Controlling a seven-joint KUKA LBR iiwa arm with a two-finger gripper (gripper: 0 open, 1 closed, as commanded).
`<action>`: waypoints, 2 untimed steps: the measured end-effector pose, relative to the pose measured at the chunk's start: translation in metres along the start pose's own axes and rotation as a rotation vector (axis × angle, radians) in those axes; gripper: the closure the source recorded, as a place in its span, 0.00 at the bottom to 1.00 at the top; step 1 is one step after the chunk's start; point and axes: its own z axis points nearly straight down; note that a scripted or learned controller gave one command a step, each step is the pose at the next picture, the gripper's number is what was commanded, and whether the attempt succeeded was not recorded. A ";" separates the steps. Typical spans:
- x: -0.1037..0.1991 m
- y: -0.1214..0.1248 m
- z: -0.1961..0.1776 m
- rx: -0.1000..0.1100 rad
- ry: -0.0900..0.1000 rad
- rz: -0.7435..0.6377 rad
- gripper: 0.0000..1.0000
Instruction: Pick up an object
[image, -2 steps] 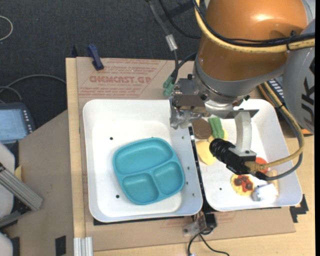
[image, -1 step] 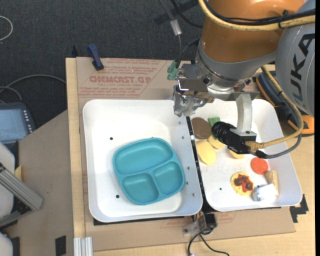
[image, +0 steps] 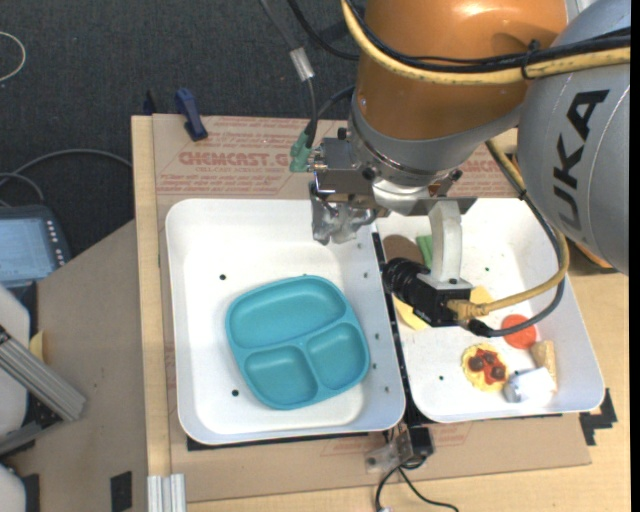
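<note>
Teal divided plate (image: 297, 340) lying flat in left bin (image: 195, 300), small toy food pieces (image: 495, 362) in right bin (image: 570, 330), hand (image: 335, 222) above the bins' divider, grip state cannot be told

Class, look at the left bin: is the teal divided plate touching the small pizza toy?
Apart. The camera view shows the teal divided plate in the left bin and the pizza toy in the right bin, with both bin walls between them.
</note>
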 end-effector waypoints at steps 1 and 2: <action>-0.001 0.001 -0.010 -0.003 -0.001 0.001 1.00; -0.001 0.001 -0.021 -0.005 0.000 0.000 1.00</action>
